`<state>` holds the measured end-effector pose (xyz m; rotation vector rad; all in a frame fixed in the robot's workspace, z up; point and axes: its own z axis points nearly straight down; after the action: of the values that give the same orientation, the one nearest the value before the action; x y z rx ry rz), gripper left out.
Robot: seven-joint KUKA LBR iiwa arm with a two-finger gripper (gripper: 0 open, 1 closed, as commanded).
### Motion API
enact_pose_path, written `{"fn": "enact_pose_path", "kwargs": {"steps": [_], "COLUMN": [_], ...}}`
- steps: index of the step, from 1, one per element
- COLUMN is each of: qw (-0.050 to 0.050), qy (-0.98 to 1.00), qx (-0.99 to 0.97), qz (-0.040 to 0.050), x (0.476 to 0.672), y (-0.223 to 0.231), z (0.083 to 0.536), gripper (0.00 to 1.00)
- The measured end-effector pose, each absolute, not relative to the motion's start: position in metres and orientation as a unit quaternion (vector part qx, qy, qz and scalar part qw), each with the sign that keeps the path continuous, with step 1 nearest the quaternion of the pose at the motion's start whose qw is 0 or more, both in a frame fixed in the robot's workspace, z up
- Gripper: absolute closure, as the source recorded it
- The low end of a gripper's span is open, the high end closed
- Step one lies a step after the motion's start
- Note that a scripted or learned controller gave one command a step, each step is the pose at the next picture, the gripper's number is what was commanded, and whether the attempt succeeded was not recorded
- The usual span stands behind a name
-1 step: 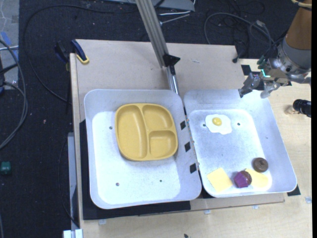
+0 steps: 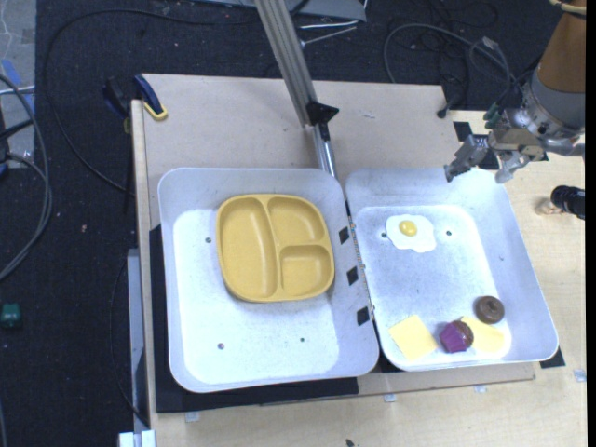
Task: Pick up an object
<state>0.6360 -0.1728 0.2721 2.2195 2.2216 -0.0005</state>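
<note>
No readable text, labels, brand names, numbers or signs appear anywhere: not on the two white bins, the yellow plate, the toy food, or the bench.

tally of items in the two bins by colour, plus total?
Yellow: 3 (divided plate in the left bin; two flat slices in the right bin)
White with yellow yolk: 1 (fried egg)
Purple: 1 (small piece)
Brown: 1 (round piece)
Total: 6
</note>
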Motion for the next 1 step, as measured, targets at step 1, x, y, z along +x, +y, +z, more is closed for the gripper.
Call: {"fn": "enact_pose_path", "kwargs": {"steps": [1], "qw": [-0.002], "qy": [0.707], "qx": [0.707], "qz": [-0.0016], "x": [0.6271], "y": [-0.167], "z": [0.2215], "gripper": [0.0]}}
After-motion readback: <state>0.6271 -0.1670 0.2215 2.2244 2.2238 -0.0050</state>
